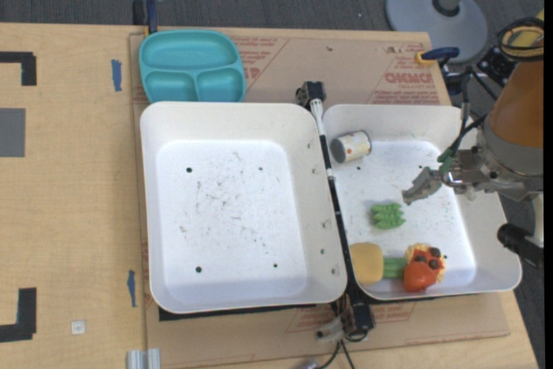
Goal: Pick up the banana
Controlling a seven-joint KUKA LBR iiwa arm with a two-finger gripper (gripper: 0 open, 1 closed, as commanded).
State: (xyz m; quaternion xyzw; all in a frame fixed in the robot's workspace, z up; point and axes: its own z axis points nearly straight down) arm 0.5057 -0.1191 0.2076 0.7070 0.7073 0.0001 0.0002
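Nearest, right bin [492, 276], front wall — banana [366, 262] lying at the left corner, beside a red-orange toy [422, 268]; next a green piece [387, 215]; then my gripper [416, 188] above the floor, fingers spread, grasping nothing; farthest, a white cup [350, 146] on its side.

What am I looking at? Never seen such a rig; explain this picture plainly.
One camera, fixed above a bench, looks down at a slant. The grey and orange machine at right is a robot arm; its gripper hangs over the right bin. That bin holds a white can, a green toy, a yellow piece that is likely the banana, and an orange toy. The left bin sits beside it, a teal tray behind. I see nothing held in the gripper.
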